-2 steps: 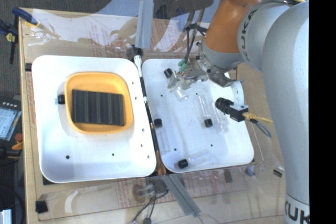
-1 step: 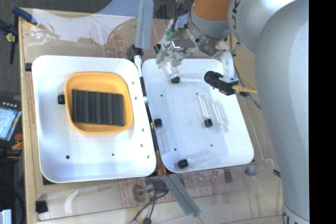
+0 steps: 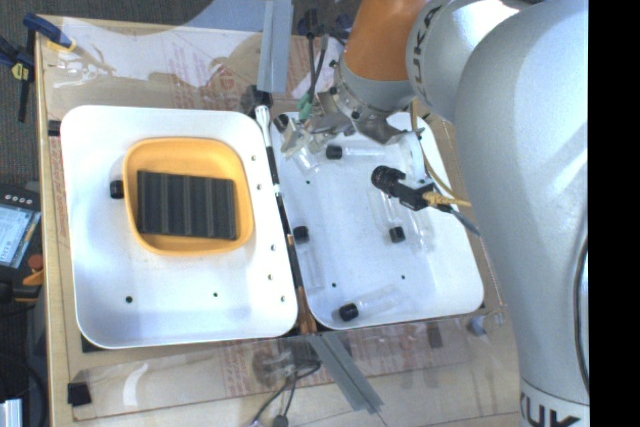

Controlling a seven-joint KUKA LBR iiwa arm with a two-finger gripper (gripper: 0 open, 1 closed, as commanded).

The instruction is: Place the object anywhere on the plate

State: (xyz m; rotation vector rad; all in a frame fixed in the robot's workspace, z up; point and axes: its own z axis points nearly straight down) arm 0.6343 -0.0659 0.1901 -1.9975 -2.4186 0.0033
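The arm is down at the far edge of the right bin (image 3: 455,290), and I can't tell how its claw (image 3: 312,130) is set. The yellow plate (image 3: 187,155) sits in the left bin (image 3: 90,295). Small black pieces (image 3: 396,234) lie scattered nearby; one needs picking next, I'd guess.

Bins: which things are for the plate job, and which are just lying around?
For the job:
yellow plate
dark ridged block, lying on the plate
gripper

Just lying about:
small black bits in the right bin
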